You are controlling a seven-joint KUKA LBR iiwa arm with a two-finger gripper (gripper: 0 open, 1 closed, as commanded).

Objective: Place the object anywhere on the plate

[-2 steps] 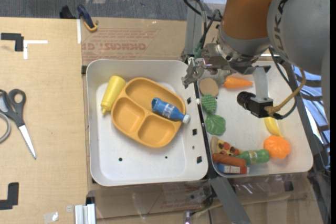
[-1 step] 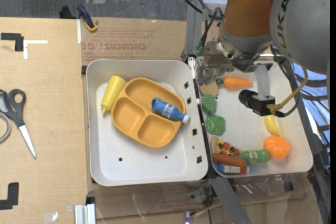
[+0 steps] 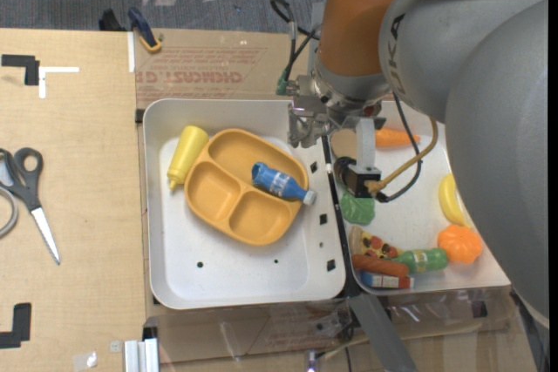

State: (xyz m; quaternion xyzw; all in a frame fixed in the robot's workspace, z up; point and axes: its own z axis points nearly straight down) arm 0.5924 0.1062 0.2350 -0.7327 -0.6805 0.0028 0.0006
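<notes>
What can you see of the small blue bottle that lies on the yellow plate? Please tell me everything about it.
The small blue plastic bottle lies on its side on the yellow divided plate, across the ridge between compartments near the plate's right rim. Its body is blue with a pale label; its cap end, whitish-grey, points down and to the right and reaches over the rim. It looks closed and undamaged. Only the plate touches it.

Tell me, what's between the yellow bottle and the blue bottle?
In the camera view, only the yellow plate: its bare compartments separate the yellow bottle from the blue bottle.
</notes>
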